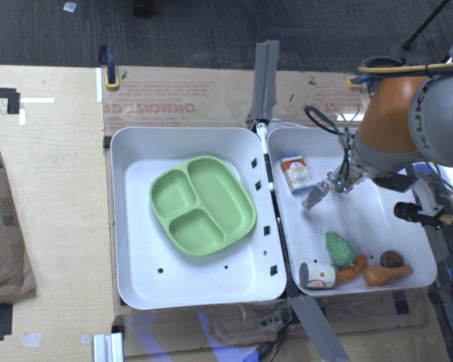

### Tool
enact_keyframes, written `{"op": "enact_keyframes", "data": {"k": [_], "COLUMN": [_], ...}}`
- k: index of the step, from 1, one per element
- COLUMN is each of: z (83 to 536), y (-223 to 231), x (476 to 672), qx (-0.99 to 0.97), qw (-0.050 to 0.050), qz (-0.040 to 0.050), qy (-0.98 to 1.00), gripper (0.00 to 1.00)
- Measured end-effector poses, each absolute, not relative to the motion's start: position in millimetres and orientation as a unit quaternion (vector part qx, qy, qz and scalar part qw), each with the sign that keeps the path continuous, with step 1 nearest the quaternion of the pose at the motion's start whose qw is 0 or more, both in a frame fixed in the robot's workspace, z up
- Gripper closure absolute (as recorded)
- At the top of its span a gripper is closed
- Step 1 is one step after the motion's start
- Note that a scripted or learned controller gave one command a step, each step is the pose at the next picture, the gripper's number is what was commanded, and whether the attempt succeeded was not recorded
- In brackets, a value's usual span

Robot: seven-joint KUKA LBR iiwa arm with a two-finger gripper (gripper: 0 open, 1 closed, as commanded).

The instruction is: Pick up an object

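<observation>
Light wooden bench top. Two shallow white plastic bins: left bin, right bin, touching along a grey centre divider bar. Brown paper bag flat at bench's left edge. Printed cardboard sheet behind bins. Dark carpet floor beyond.

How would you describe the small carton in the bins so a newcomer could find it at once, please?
Start at the right-hand bin, the one without the green plate. Look to its upper left corner, near the divider between the bins: the small carton lies there alone. It is the one boxy white item with orange print, whereas the rounded toy foods cluster along the bottom edge.
</observation>
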State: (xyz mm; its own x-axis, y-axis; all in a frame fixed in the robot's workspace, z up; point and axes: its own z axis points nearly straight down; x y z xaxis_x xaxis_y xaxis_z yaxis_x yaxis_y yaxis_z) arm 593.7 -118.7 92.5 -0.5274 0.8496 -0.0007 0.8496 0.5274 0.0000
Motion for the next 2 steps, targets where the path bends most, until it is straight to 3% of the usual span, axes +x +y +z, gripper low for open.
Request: {"op": "enact_keyframes", "data": {"k": [1, 2], "z": [91.4, 142.3], "y": [-149.1, -116.1], "x": [527.4, 483.8], "qx": [0.518, 0.607], "qw": [0.0, -0.001], "qz": [-0.0005, -0.0005], "qy": [0.855, 0.794], "gripper": [0.0, 0.0]}}
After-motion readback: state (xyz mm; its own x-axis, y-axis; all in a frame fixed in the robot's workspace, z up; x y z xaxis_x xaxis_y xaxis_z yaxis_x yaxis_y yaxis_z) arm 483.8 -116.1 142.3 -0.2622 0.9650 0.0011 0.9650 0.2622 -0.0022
